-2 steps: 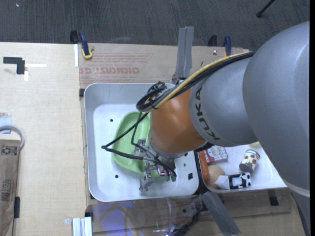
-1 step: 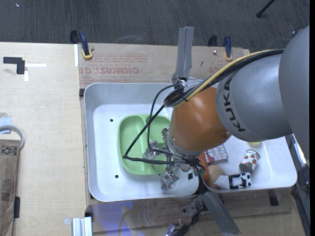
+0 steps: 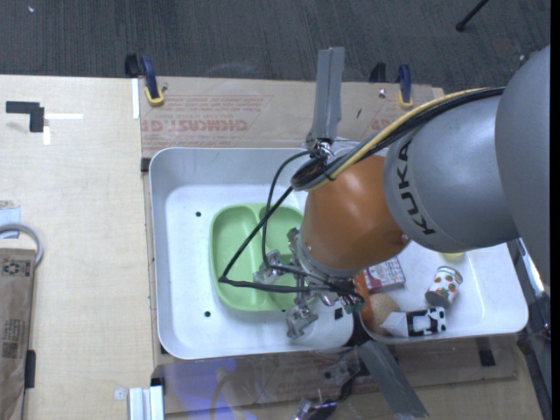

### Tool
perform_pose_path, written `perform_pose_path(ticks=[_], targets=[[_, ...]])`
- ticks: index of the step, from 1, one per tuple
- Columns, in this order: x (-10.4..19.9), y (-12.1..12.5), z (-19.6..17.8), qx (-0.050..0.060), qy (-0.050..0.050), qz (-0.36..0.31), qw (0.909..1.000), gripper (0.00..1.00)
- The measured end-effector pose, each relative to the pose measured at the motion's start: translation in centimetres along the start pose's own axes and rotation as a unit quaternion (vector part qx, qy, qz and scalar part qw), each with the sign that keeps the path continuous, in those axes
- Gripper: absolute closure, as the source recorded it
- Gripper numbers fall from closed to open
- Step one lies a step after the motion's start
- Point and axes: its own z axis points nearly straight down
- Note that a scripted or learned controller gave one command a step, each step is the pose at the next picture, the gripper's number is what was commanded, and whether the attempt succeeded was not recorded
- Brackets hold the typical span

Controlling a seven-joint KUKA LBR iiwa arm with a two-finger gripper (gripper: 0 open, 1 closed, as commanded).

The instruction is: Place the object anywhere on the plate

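A light green plate (image 3: 238,261) lies in the left white bin (image 3: 179,234), and the arm covers its right part. My gripper (image 3: 302,316) hangs under the orange wrist band over the plate's near right edge, close to the bin's front wall. Black cables loop across the plate in front of it. From this angle I see nothing held in the gripper. The arm's grey body hides the bin divider and much of the right bin.
The right bin (image 3: 503,318) holds a red and white box (image 3: 386,276), a small patterned bottle (image 3: 444,284), a black and white item (image 3: 427,322) and an orange piece (image 3: 381,308). A cardboard sheet (image 3: 219,116) lies behind the bins.
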Motion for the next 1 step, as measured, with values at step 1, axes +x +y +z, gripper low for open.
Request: perform_pose_path(ticks=[1], targets=[[0.00,0.00,0.00,0.000,0.000,0.000,1.0000,0.00]])
